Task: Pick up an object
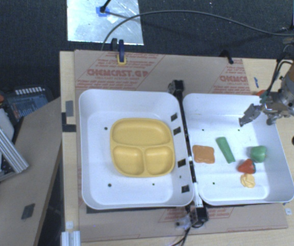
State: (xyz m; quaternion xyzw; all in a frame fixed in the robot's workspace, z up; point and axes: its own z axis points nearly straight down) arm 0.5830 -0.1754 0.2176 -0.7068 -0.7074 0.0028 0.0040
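Left bin [87, 137]: one yellow three-compartment tray [141, 146], lying flat near the centre. Right bin [285, 188]: orange flat piece [203, 154], green stick [225, 149], green rounded piece [258, 153], red piece [246, 166] and small yellow piece [248, 180] touching it, all grouped in the near half. Gripper [261, 114]: above the right bin's far right part, apart from the objects, fingers spread open, nothing between them.

Bare bin floor [213, 117] beside toys [225, 149]
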